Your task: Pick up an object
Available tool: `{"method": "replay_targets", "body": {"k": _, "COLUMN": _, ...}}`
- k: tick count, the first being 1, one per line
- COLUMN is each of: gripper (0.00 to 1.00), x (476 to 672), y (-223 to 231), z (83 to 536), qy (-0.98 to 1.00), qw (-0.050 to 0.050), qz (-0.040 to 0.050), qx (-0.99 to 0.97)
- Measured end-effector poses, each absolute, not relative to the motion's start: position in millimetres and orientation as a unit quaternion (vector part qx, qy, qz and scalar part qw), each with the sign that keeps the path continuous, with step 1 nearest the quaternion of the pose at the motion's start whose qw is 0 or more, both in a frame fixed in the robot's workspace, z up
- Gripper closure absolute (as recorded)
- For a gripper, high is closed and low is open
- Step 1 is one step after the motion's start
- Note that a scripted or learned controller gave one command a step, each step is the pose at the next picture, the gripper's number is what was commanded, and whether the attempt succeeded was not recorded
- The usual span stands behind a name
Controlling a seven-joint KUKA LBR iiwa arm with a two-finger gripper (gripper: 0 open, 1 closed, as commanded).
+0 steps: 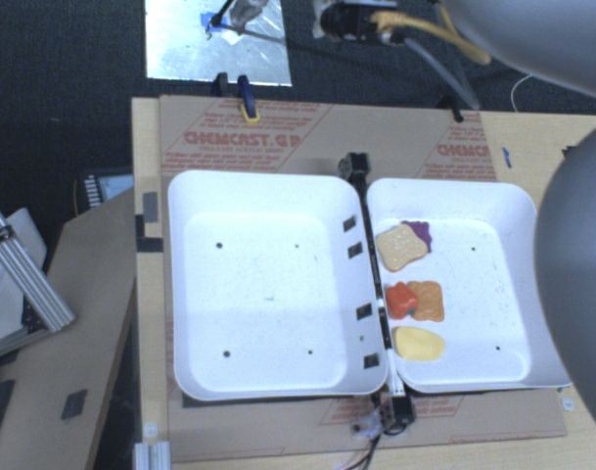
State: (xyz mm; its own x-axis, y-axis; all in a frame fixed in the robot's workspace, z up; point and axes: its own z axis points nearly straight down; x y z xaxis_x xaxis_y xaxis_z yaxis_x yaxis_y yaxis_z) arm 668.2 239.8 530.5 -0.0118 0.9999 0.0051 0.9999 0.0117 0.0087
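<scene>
**Desk:** Grey arm (572,292) looms closest to the lens at the right edge, blurred. What is the claw doing?

**Photographer:** Cannot tell how far the claw is open or whether it has hold of anything. Nothing is seen lifted.

**Desk:** And the pickings?

**Photographer:** All five sit in the right bin (513,209), bunched against its left wall. A beige toast-shaped piece (402,249) overlaps a purple piece (420,231). Below them a red piece (398,300) touches an orange piece (430,302), and a yellow piece (418,344) lies just beneath those. The left bin (268,282) sits alongside, on a printed cardboard sheet (278,130).

**Desk:** Which step, then?

**Photographer:** By my reading, the approach, with no grasp made yet. The next move calls for coming down over one piece. The yellow one looks easiest, standing a little apart, though the bin wall crowds every choice.
</scene>
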Motion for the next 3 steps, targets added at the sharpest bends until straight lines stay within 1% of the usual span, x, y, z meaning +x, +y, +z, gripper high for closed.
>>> {"method": "replay_targets", "body": {"k": 1, "gripper": 1.00, "x": 668.1, "y": 234.9, "z": 539.5, "qy": 0.710, "qw": 0.001, "qz": 0.0024, "qx": 0.704}}
{"method": "replay_targets", "body": {"k": 2, "gripper": 1.00, "x": 611.4, "y": 233.1, "z": 535.7, "qy": 0.710, "qw": 0.000, "qz": 0.0007, "qx": 0.705}}
{"method": "replay_targets", "body": {"k": 3, "gripper": 1.00, "x": 542.3, "y": 199.2, "z": 536.4, "qy": 0.707, "qw": 0.000, "qz": 0.0007, "qx": 0.707}}
